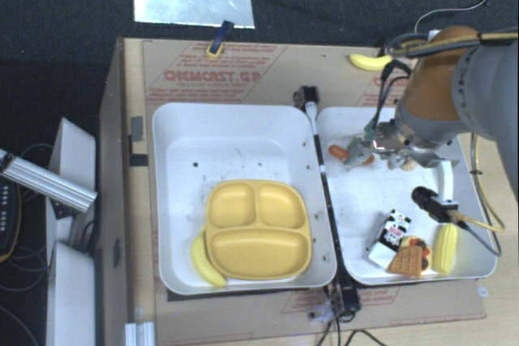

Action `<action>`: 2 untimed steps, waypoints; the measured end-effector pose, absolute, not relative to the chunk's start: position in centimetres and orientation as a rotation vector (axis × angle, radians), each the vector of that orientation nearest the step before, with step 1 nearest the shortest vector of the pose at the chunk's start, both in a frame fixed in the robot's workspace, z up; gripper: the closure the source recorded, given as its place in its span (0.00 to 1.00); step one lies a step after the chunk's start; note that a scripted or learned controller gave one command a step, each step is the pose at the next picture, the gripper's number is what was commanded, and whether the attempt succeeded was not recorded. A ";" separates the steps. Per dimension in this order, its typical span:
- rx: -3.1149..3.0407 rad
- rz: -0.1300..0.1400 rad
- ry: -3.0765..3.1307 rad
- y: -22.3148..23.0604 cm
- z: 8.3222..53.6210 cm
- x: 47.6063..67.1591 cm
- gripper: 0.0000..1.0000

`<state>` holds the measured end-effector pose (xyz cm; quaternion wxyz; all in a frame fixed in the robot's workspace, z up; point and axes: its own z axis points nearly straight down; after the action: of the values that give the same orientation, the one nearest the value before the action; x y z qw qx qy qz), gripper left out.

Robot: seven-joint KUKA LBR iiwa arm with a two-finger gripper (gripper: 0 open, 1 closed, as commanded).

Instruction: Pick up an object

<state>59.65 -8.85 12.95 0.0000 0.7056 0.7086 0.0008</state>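
The orange carrot (350,151) lies just left of my pincer (381,148); I can't tell if it's spread.

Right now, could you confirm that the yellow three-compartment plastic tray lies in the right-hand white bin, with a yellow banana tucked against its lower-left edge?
Not quite: the yellow three-compartment plastic tray lies in the left-hand white bin, not the right. The camera view shows it there, and the yellow banana is indeed tucked against its lower-left edge.
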 end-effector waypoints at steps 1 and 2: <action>2.221 0.000 2.223 -10.9 8.4 52.5 0.00; 2.215 0.003 2.223 -13.2 8.9 62.5 0.00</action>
<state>62.49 -13.19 8.85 0.0019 0.7059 0.7083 0.0009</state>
